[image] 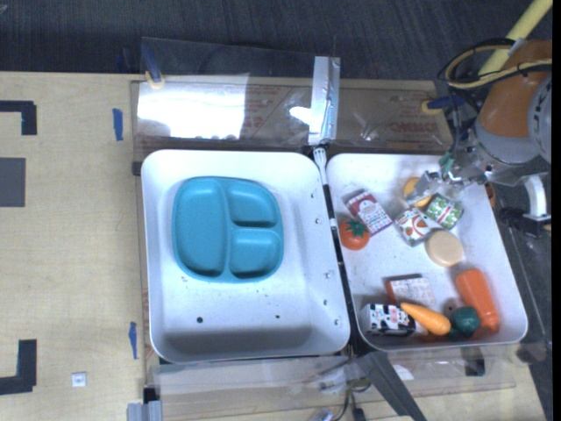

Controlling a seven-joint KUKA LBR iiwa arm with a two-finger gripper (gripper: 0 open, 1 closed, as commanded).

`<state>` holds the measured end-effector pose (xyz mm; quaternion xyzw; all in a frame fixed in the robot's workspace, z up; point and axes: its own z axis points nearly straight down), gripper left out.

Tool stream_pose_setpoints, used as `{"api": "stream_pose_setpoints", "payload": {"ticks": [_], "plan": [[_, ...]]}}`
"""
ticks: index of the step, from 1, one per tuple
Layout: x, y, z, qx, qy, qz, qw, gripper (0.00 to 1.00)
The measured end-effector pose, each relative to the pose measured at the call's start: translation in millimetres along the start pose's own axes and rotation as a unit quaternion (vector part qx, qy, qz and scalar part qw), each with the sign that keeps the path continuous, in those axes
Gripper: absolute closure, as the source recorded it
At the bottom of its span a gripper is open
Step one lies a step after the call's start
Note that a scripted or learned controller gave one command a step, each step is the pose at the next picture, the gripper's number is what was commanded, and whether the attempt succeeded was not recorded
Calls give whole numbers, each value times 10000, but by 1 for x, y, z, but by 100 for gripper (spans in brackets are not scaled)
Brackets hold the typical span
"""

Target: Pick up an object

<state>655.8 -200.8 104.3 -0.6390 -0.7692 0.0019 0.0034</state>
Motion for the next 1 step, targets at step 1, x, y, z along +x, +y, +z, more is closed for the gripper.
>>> {"api": "stream_pose_setpoints", "payload": {"ticks": [1], "plan": [[48,19,16,-13,-40,-1043,9945,0]]}}
